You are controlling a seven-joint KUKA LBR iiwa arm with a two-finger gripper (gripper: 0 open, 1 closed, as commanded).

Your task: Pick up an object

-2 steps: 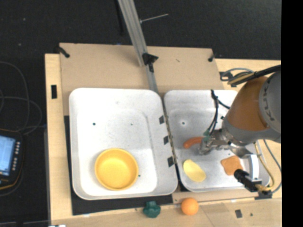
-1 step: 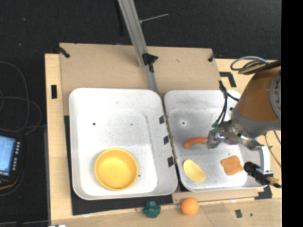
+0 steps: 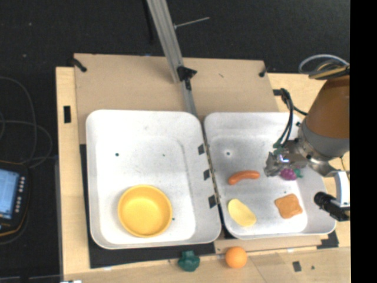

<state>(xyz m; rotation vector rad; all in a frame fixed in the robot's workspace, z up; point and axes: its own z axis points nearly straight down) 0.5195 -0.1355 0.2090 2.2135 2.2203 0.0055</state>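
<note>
The arm (image 3: pixel 330 119) is cut off at the right edge, and its wrist hides most of a purple object (image 3: pixel 288 173) (kind too small to tell). The gripper (image 3: pixel 277 165) is a blurred tangle; whether it is open cannot be told.

Two shallow white bins sit side by side on the desk (image 3: pixel 68 158). The left bin (image 3: pixel 141 140) contains a yellow bowl (image 3: pixel 145 210) near its front edge. On the desk in front of the bins lie an orange ball (image 3: pixel 236 257) and, just left of it, a small dark green object (image 3: pixel 188 261), possibly a toy. A metal rail (image 3: pixel 168 37) slants up from the bins' rear junction. A handheld control pendant (image 3: pixel 10 199) rests at far left.
</note>
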